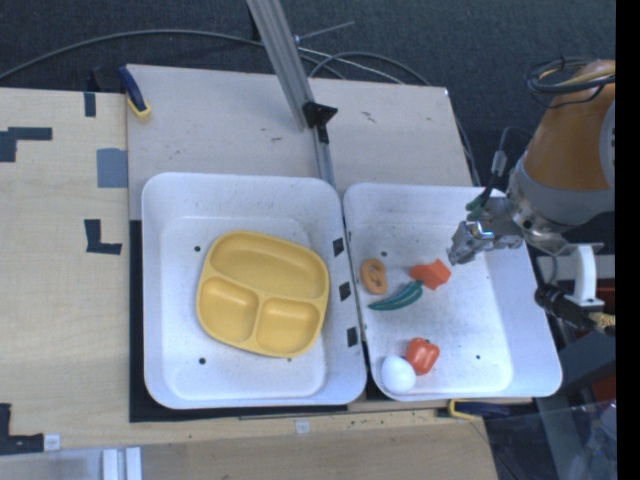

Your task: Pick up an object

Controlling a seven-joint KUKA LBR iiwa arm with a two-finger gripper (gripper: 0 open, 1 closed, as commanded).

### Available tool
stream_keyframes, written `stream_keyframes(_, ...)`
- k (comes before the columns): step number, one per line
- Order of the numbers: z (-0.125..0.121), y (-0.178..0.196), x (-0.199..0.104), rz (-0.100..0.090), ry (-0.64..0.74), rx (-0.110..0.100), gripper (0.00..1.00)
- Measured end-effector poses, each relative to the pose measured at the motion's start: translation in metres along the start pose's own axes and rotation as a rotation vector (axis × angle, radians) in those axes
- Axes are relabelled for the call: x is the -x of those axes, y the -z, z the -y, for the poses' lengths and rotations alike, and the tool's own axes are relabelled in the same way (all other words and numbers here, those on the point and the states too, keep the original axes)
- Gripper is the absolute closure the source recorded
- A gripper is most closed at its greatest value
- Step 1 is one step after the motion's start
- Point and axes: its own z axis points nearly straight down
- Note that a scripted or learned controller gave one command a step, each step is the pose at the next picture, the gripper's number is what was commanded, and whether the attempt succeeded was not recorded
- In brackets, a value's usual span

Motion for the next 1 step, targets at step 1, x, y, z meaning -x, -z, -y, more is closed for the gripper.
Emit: stream_keyframes(1,-0.0030,-0.0045,-0.0494,-0.002,0.004,-0.006,1.00)
